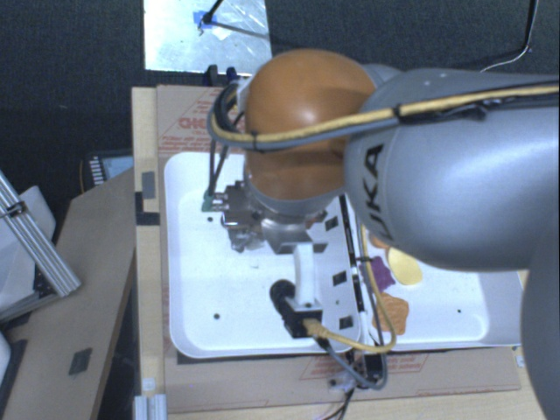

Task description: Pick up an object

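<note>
The grey arm (455, 173) reaches over the white bin (192, 261), with its hand (238, 221) left of the frame's centre. Whether the hand is apart or together cannot be told. A yellow piece (406, 268), a purple piece (382, 275) and an orange piece (395, 311) lie close together in the bin at lower right, partly hidden by the arm.

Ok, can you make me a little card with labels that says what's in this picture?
arm: grey, with an orange band, reaching over the bin from the right
bin: white bin, shallow, on the bench
things in bin: yellow piece, purple piece, orange piece
where they lie: close together in the bin's right half, partly hidden by the arm
being held: cannot tell, the wrist is in the way
behind the bin: shiny sheet
</note>
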Motion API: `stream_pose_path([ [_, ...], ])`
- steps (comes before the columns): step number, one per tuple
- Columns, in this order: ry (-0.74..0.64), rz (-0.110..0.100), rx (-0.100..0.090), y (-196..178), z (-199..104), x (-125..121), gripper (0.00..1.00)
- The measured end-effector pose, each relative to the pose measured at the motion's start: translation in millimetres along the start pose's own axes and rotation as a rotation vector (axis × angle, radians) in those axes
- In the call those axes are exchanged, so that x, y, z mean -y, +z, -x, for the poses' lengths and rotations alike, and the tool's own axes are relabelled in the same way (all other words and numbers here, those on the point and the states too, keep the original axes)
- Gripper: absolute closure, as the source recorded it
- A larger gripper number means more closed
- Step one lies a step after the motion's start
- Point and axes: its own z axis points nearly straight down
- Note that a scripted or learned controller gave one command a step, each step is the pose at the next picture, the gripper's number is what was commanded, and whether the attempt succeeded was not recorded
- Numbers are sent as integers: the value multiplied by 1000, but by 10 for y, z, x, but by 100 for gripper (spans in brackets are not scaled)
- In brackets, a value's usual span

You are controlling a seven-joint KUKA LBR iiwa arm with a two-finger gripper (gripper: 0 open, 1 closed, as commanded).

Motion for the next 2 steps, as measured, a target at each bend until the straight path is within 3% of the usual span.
stream_pose_path([
  [1,3,14,-5,-820,27,-19,100],
  [2,9,-9,6,764,207,10,100],
])
